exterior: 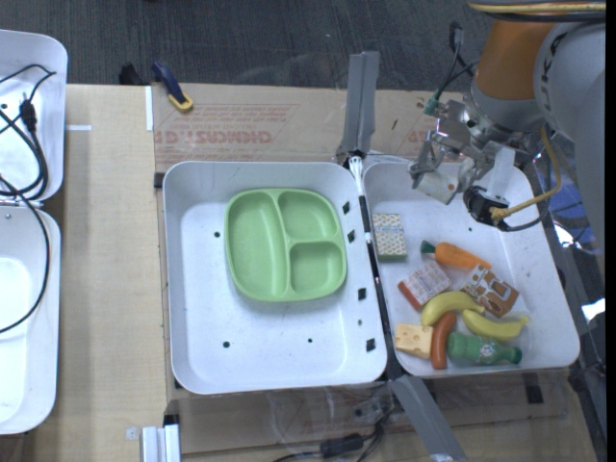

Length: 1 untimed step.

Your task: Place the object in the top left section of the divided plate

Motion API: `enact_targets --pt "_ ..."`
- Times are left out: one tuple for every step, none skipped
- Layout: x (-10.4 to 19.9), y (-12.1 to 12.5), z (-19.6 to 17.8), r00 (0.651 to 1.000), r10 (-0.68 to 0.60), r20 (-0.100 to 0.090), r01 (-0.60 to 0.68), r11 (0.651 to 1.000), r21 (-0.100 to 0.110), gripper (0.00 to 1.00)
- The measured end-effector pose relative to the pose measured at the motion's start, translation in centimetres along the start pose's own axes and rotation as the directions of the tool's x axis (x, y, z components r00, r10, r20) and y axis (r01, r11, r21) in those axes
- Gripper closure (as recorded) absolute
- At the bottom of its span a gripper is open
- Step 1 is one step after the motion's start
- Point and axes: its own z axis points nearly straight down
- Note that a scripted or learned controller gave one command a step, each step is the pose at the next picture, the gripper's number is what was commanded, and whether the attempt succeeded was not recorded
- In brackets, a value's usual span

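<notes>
A green divided plate (286, 243) lies in the left white bin (192, 335), near the middle of the frame, its three sections bare. The gripper (438, 173) hangs over the upper left corner of the right bin (549, 258); whether its fingers are apart or closed cannot be told. Lower in that bin lie a sponge (388, 236), a carrot (458, 255), a banana (462, 308), a cheese wedge (413, 340), a sausage (442, 338) and a green bottle (484, 350).

Green divided plate (286, 244) in left bin (192, 354), toy food in right bin (549, 258), claw (438, 166) above it.
</notes>
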Motion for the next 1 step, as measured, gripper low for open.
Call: enact_targets --pt "1.21 -0.91 -6.89 0.999 -0.042 0.0 0.042 0.999 0.002 1.0"
